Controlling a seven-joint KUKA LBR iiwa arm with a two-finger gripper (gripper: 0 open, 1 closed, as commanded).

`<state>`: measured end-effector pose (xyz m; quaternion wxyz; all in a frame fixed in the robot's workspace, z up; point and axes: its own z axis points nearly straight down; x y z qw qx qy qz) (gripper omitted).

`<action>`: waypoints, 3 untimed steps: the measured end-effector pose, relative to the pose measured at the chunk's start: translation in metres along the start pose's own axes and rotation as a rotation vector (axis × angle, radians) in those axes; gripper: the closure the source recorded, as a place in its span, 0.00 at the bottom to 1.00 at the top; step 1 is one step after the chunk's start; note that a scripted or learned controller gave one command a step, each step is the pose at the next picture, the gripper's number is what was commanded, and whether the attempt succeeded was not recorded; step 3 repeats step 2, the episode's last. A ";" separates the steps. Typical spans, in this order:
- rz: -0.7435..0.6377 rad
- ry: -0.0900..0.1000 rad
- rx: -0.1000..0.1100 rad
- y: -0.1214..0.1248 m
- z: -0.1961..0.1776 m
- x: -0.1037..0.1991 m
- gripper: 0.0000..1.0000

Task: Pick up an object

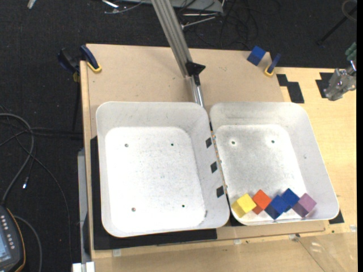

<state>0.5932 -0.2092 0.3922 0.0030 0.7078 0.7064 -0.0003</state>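
2 white bins; 4 blocks inside, perhaps 1 more block outside.

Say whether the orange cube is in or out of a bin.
In: the orange cube lies in the right bin, among other cubes.

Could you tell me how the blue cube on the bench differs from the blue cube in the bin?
The blue cube on the bench sits alone on the wooden top beside a clamp; the blue cube in the bin is crowded between an orange cube and a purple cube. The bench one looks lighter blue. Both are small blocks.
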 end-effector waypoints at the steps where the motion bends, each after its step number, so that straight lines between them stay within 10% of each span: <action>1: -0.009 0.007 0.009 0.014 0.056 0.053 1.00; 3: 0.002 0.002 0.003 0.009 0.057 0.009 1.00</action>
